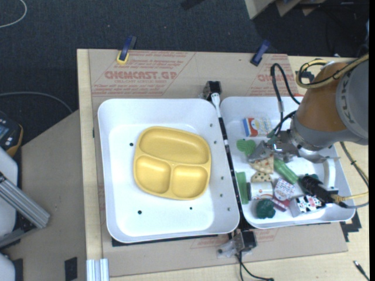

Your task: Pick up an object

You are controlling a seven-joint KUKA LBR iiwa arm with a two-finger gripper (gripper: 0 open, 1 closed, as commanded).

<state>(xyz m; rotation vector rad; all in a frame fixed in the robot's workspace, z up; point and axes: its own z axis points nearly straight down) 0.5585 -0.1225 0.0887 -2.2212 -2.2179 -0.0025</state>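
The right white bin [337,214] holds several small objects. Among them are a white packet with red and blue print [258,126], a green leafy piece [246,146], a tan dotted block [263,167], a green stick [286,172] and a dark green lump [265,208]. My gripper [263,151] hangs low over the middle of this bin, next to the leafy piece and just above the tan block. The grey wrist with its orange band [319,104] hides the bin's right middle part.
The left white bin [117,215] carries a yellow divided plate [172,163]. A green bar [241,186] lies along the right bin's left wall. A red-and-white packet [284,189] and a patterned card [306,204] sit near its front. Black cables [280,92] trail behind the arm.
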